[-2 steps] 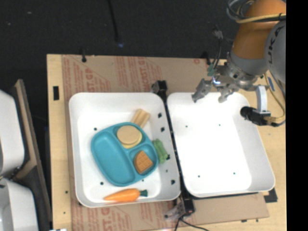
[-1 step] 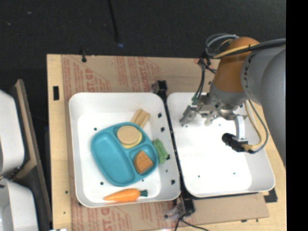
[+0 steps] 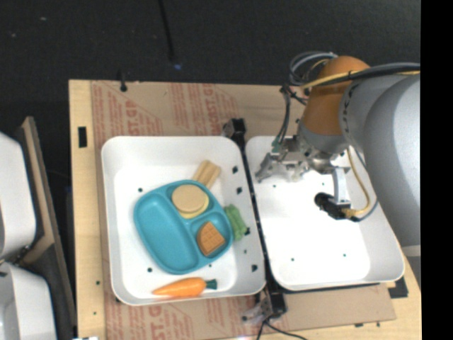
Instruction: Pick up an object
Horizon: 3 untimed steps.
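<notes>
Right bin (image 3: 354,261) floor bare; claw (image 3: 279,167) near left rim.

Wooden bench (image 3: 159,112), brown cardboard sheet (image 3: 177,108) on top, left white bin (image 3: 117,190) and right white bin (image 3: 318,261) side by side

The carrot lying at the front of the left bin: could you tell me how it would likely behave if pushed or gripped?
The carrot looks like a smooth, tapered toy, so it is probably stiff and light. Its round body would likely roll or pivot when nudged. It lies close to the left bin front wall, which may crowd a grasp, and its glossy-looking surface might slip.
</notes>
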Available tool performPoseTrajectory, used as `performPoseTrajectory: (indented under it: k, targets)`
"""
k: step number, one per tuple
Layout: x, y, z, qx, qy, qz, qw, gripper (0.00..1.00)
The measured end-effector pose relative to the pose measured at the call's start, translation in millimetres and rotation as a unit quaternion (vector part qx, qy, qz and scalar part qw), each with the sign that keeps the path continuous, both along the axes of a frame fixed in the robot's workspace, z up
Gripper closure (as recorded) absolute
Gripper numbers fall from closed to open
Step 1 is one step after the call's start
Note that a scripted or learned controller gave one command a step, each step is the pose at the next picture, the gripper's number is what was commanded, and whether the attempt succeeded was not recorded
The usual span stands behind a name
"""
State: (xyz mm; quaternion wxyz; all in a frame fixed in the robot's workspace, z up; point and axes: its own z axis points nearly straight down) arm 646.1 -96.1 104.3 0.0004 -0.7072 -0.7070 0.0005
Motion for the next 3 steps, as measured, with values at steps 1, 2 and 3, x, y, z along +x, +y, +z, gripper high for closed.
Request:
performPoseTrajectory:
  k: [1, 2, 3]
  targets:
    - [-18.6, 12.6, 102.3, -0.0002, -0.006, 0.001, 1.0000, 0.00]
    - [-3.7, -4.2, 15.9, -0.0001, 0.002, -0.001, 1.0000, 0.00]
    - [-37.3, -3.3, 46.1, -0.0003, -0.002, -0.001, 1.0000, 0.00]
